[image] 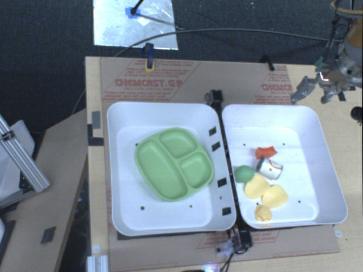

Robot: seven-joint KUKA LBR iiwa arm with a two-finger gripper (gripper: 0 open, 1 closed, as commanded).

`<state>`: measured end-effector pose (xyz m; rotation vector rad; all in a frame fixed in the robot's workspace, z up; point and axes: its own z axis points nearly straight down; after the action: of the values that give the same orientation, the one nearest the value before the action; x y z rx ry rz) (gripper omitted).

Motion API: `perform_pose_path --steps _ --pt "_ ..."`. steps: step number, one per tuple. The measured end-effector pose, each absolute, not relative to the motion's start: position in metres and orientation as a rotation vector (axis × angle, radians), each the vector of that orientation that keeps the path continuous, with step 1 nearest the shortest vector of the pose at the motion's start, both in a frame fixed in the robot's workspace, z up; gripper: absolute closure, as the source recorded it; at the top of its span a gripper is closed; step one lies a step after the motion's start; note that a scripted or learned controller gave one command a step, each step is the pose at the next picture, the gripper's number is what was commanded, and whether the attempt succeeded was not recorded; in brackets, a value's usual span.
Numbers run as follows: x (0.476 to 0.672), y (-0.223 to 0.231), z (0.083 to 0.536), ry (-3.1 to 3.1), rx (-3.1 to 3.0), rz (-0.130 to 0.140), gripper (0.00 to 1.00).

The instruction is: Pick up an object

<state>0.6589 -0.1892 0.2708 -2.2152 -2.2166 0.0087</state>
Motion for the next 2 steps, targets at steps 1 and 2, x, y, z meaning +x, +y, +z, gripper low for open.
perform_pose_path --steps 1,2 --pt "0.661 -0.188 0.279 -2.227 -2.219 -0.002 0.0" --pt "0.663 -0.189 0.217 -2.223 -2.218 0.002 0.0"
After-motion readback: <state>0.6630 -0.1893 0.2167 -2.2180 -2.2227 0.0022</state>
